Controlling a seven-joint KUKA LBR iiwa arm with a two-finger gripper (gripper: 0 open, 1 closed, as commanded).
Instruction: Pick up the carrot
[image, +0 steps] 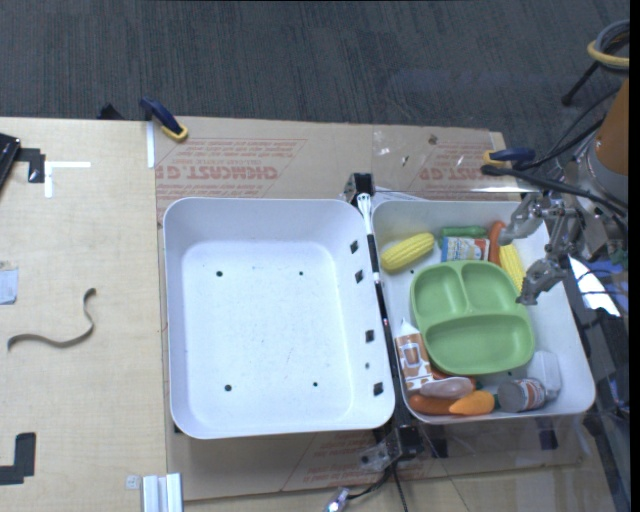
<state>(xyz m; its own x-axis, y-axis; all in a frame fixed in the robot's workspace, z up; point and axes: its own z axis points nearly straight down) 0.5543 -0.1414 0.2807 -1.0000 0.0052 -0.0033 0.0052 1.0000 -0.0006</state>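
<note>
Carrot (472, 403): small, orange, lying on its side at the near edge of the right bin (585, 375), just right of a reddish sausage-like item (436, 398) and left of a grey can (520, 394). It is tucked just below the near rim of the green divided plate (472, 318), which takes up most of the bin floor. Also in this bin: corn cob (407, 251) at far left, a second yellow cob (512, 264) by the plate's far right corner, a small carton (463, 245), a sauce packet (411, 358). Left bin (180, 330) bare.

Gripper (530, 262) hangs over the far right of the right bin, well apart from the carrot; fingers look spread, nothing between them.

Judgement: approach step not yet done. To do it well, travel toward the near wall, descend straight down, and set the fingers across the carrot's short axis. Crowding is the risk: sausage, can and plate rim all sit close, so a narrow opening and a centred drop matter.
</note>
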